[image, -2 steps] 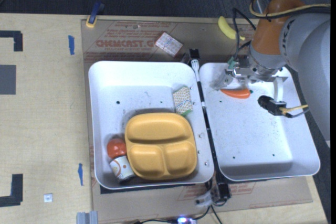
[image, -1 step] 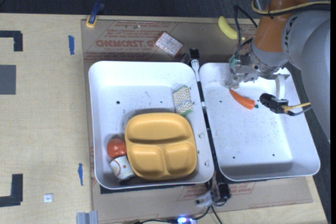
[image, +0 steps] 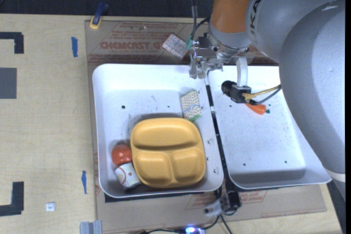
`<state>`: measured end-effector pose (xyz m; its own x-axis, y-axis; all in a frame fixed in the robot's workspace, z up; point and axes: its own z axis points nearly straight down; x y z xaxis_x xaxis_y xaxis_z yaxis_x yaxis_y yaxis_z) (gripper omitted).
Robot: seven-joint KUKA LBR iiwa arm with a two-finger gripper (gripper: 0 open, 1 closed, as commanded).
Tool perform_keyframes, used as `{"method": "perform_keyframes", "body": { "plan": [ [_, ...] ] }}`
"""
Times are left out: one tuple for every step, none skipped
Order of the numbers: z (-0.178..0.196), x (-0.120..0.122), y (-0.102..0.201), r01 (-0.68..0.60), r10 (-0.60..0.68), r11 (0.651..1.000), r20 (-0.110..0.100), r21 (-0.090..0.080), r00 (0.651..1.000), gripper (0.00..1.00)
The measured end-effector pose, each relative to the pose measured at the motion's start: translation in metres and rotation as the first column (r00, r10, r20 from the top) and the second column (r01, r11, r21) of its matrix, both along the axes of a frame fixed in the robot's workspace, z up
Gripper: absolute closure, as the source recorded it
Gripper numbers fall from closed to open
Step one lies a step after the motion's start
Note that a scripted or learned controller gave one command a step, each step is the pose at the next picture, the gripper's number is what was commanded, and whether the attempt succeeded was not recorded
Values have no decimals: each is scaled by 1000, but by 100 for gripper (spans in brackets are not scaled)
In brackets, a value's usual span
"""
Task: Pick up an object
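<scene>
At the near end of the left bin (image: 104, 118) lay a yellow tray (image: 167, 150) with rounded corners and three shallow compartments, one long and two smaller. It took most of the near half of the bin. Just beside its left edge was a small thing with an orange-red top and a white lower part with orange marks (image: 124, 164); the tray covered part of it, so I could not tell what it was. A little farther, touching or almost touching the far right corner of the tray, was a small packet with a green and white pattern (image: 191, 104); its print was too small to read.

In the right bin (image: 263, 156) a small orange piece (image: 258, 108) lay near the far end.

The gripper (image: 200, 69) hung over the far edge where the two bins meet. It was seen from above and partly hidden by the wrist, and I cannot tell its state.
</scene>
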<state>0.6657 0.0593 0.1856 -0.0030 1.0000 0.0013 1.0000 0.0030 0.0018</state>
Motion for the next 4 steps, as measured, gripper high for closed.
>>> {"method": "perform_keyframes", "body": {
  "plan": [
    [53, -106, 35, 1, -1, 1000, -5, -1, 1000, 100],
    [21, -176, -8, 5, -5, 1000, -4, -1, 1000, 100],
    [-1, -186, -101, 4, -4, 1000, -2, -1, 1000, 100],
    [-1, -186, -101, 3, -3, 1000, -1, -1, 1000, 0]
  ]
}}
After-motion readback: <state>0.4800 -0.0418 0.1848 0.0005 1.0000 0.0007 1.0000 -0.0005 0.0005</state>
